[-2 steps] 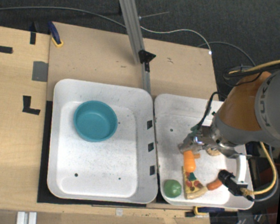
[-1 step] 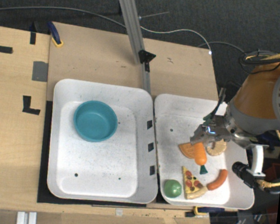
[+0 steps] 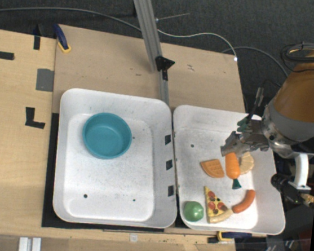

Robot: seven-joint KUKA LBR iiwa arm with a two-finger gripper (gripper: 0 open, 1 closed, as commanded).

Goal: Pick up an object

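Observation:
The right bin (image 3: 202,127) holds several toy foods. An orange carrot (image 3: 232,164) with a green stalk end points down the view, its top right under my gripper (image 3: 238,148). A pale beige piece (image 3: 248,162) lies against the carrot's right side and an orange wedge (image 3: 213,168) just to its left. Nearer the front lie a reddish sausage (image 3: 243,201), a pizza slice (image 3: 216,205) and a green ball (image 3: 193,211). The gripper's body hides where it meets the carrot.
The left bin (image 3: 69,191) holds a teal bowl (image 3: 107,136) in its back left part. A grey metal pole (image 3: 149,24) slants down to the gap between the bins. Cables run along the bench's back edge.

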